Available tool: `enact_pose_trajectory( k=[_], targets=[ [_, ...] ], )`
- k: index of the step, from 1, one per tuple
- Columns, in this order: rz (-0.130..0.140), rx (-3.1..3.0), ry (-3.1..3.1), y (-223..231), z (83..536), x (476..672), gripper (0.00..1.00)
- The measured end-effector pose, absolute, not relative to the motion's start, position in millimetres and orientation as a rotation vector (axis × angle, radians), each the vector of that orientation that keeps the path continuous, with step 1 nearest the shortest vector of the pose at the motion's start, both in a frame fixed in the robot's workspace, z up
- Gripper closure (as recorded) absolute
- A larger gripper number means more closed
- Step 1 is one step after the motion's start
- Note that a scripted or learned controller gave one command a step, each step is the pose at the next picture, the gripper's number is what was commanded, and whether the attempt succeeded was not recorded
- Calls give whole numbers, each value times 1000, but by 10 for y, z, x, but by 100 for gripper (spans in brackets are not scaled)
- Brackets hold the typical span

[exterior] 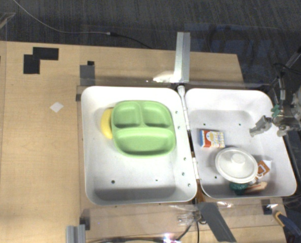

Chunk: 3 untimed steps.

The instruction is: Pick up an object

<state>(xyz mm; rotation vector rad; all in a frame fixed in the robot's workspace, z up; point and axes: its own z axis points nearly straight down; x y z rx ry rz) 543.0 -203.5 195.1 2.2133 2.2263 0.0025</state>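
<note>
A small white, blue and orange carton [212, 138] lies flat in the right white bin [226, 103], long axis left to right. The gripper [260, 126] hovers right of it, holding nothing; its opening cannot be told. A white lidded bowl [235, 164] sits just below the carton. A green divided plastic tray [142, 127] fills the left white bin [130, 181].

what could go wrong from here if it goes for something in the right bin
1. The round white lidded pot is wide, smooth and domed, so the tool may slip off it.
2. The small orange-and-white carton lies flat on the right white bin floor, with little edge to catch.
3. A teal item and a tan piece are crowded against the pot near the bin's front wall, so a reach there could hit the pot or the wall.
</note>
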Motion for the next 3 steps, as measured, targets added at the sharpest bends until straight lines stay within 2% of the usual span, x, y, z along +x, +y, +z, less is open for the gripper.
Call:
enact_pose_trajectory(
  k=[1,2,3],
  targets=[
    [2,2241,2199,-1909,1272,4930,0],
    [25,1931,2438,-1591,954,4976,0],
    [16,1774,2566,-1553,939,5855,0]
  ],
)
